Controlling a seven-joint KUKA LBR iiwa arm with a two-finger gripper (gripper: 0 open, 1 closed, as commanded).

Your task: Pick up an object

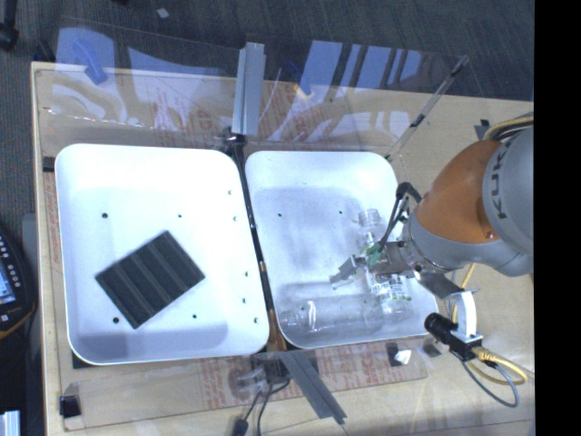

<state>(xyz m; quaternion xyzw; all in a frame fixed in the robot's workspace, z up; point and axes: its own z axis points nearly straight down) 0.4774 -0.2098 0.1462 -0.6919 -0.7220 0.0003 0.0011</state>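
Observation:
A clear plastic bottle (331, 315) lies on its side along the front wall of the right bin (300, 180). A dark ribbed rectangular pad (150, 278) lies flat in the left bin (109, 180), turned at an angle. My gripper (370, 269) is low in the right bin's right half, just above and to the right of the bottle, with the orange-banded wrist (458, 212) behind it. Glare and the clear plastic blur the gripper's outline against the bottle, and I cannot tell whether it touches the bottle.
A clear screen (272, 89) stands along the back of the bench. A metal bracket (304, 384) and small fittings sit at the front edge between the bins. Cables (495, 375) trail at the front right.

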